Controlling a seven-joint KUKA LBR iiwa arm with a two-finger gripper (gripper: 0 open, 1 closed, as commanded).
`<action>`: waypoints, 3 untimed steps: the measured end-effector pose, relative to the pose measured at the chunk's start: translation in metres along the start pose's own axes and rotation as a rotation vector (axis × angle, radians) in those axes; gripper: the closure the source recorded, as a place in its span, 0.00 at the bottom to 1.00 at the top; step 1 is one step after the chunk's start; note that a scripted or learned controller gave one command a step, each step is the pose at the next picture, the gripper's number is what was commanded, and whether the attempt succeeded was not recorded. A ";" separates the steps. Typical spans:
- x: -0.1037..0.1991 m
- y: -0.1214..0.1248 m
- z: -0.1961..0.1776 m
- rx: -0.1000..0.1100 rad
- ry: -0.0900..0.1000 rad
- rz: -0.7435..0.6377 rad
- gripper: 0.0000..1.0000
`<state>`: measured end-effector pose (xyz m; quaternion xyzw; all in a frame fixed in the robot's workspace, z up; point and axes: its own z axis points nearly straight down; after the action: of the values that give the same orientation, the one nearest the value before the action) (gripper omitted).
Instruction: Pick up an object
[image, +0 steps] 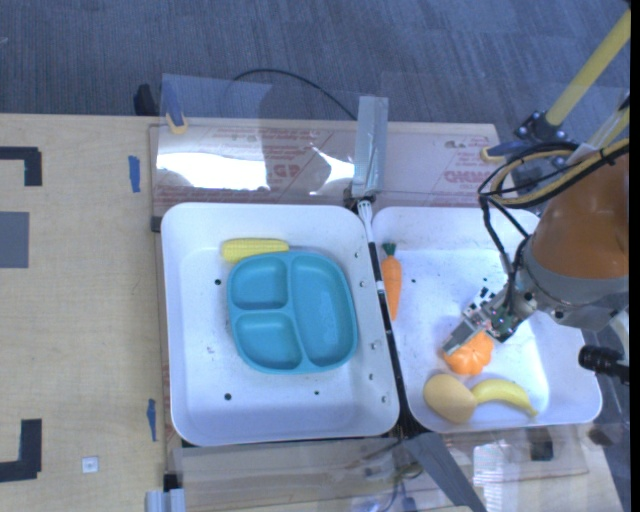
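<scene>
Here, item by item:

My arm (585, 240): grey with an orange band, reaching in from the right over the right bin's far right part.

My gripper (478, 330): low over the middle of the right bin (440, 235), pointing down and toward the left, its tip right at the top of the orange round fruit.

Grip: I cannot tell whether my fingers are parted or closed, nor whether they have hold of anything; the tip is too small and cluttered to read.

Orange round fruit (470, 357): middle of the right bin, directly under my gripper tip, just above the pale yellow fruit.

Pale yellow fruit (449, 396): near the front edge of the right bin, touching or just beside the banana.

Banana (506, 396): front edge of the right bin, curving to the right of the pale fruit.

Carrot (390, 284): lying along the left edge of the right bin, green top toward the back.

Blue divided plate (293, 311): centre of the left bin (200, 400), three compartments.

Corn cob (255, 248): in the left bin toward its back edge, touching the plate's far rim.

Cables (520, 175): black and yellow, looping above my wrist near the back right corner.
</scene>
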<state>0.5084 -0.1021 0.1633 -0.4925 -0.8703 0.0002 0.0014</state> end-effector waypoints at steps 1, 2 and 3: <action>0.008 -0.010 0.044 0.005 0.005 -0.036 0.00; -0.062 -0.059 0.077 -0.004 -0.002 -0.037 0.00; -0.093 -0.025 0.024 -0.006 -0.007 0.021 0.00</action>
<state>0.5346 -0.1951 0.1392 -0.5018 -0.8650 -0.0007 -0.0032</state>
